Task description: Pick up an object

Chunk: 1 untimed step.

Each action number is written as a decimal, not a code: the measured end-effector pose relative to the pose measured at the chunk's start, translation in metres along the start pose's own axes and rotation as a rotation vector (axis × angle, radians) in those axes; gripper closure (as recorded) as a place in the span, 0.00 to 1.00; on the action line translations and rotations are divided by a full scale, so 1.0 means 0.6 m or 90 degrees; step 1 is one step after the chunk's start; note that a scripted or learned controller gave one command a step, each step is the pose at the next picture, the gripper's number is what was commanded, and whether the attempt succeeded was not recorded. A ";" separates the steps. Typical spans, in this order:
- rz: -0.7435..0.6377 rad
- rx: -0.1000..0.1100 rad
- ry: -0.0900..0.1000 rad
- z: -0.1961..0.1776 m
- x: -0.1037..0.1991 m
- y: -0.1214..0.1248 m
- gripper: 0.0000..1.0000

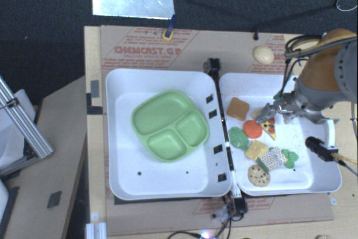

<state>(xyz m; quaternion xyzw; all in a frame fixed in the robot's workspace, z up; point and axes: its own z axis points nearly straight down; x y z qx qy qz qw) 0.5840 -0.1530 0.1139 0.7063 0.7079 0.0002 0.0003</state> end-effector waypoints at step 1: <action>0.001 -0.001 0.000 0.049 0.000 0.002 0.00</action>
